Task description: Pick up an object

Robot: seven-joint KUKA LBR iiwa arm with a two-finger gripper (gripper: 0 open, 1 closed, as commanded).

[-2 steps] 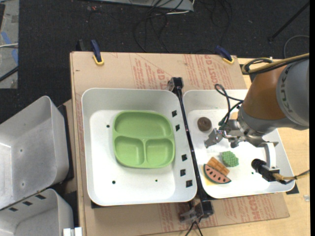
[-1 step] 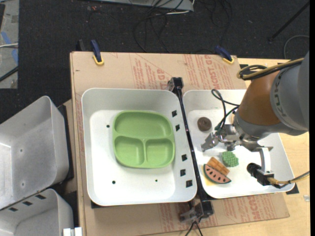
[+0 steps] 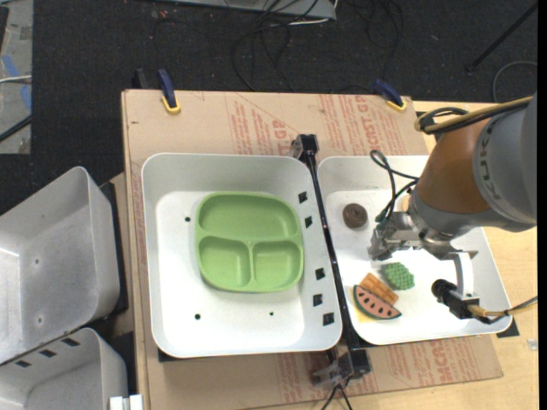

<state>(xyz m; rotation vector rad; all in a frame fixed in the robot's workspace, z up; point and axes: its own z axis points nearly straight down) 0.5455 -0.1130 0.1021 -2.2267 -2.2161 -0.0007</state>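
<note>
The arm (image 3: 479, 178) reaches in from the right over the right bin (image 3: 359, 171), with its gripper (image 3: 385, 244) low above the bin floor; whether it is released or clenched cannot be told. Just beside the gripper lies a green knobbly toy (image 3: 397, 276), touching an orange piece (image 3: 377, 286) and a watermelon slice (image 3: 376, 304), while a brown disc (image 3: 355, 215) sits apart. The left bin (image 3: 162, 229) holds a green tray (image 3: 249, 242).
</note>
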